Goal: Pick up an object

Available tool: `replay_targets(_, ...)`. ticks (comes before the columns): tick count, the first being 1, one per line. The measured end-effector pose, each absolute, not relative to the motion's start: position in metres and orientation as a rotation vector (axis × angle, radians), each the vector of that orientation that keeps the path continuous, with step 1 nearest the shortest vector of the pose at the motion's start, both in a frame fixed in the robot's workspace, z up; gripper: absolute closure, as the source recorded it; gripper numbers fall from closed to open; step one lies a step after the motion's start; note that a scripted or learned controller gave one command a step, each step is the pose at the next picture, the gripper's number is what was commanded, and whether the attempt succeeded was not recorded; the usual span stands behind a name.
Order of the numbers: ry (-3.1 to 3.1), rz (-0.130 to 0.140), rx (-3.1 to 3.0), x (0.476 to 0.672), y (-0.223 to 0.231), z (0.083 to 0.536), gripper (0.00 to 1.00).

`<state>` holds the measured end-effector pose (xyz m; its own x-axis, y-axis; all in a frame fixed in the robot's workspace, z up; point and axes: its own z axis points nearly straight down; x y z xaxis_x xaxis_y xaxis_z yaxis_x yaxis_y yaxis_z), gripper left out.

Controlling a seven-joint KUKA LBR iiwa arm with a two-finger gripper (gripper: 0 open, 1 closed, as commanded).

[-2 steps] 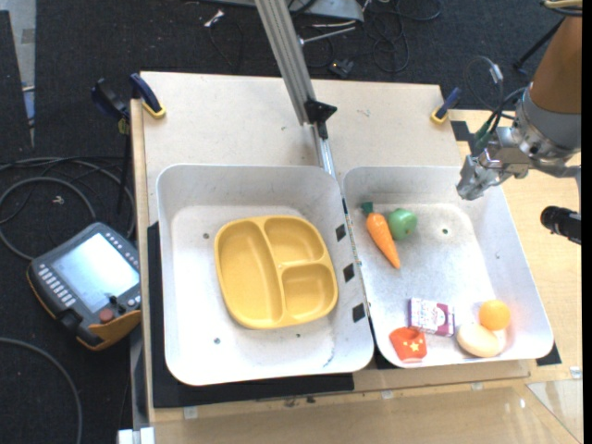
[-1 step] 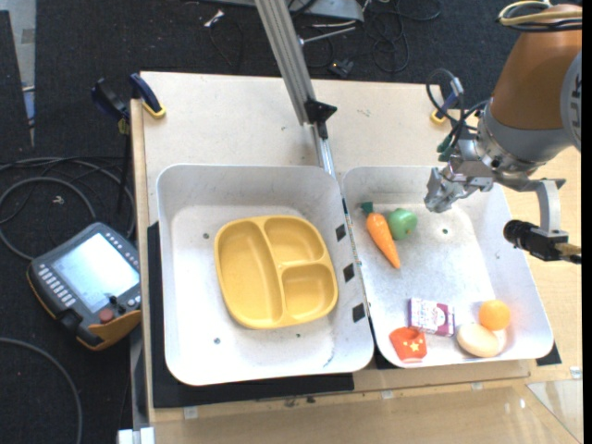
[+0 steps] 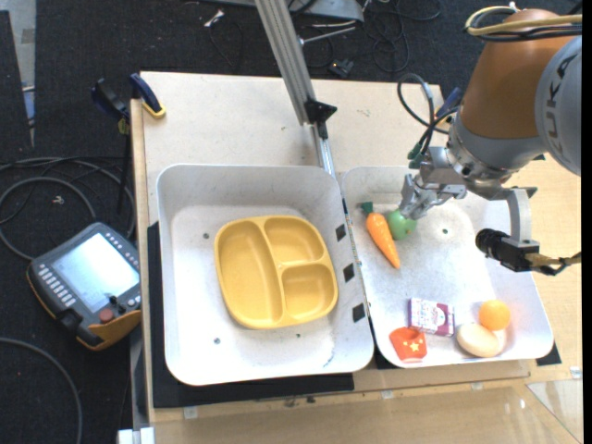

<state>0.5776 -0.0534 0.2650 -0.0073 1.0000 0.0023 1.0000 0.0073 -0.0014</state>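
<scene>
Here the tool (image 3: 413,202) hangs low over the far-left part of the right bin (image 3: 532,289), its grey fingers angled down toward a small green object (image 3: 401,224). The fingertips sit right at that green object, touching or just above it; whether they are spread or pressed together cannot be told, since the tips blur into the green shape.

Just left of the green object lies a toy carrot (image 3: 382,239), orange with a green top at its far end, slanting toward the near right. The carrot and the green object touch or nearly touch.

Along the near edge of the right bin are four more things: a red piece (image 3: 408,343) at the left, a small white and purple packet (image 3: 431,316) just beside it, a pale rounded item (image 3: 479,340) farther right, and an orange ball (image 3: 495,314) resting against that pale item.

The left bin (image 3: 185,340) holds a yellow divided plate (image 3: 276,270) with three compartments, lying flat near its middle.

Both bins rest on the counter (image 3: 222,118). On the floor to the left lies a handheld control pendant (image 3: 88,285) with a screen.
</scene>
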Motion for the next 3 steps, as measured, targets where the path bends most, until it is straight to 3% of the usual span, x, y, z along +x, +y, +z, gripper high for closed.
replay_targets(3,-2.228,0.003,-2.21,0.512,0.097,0.25,1.0)
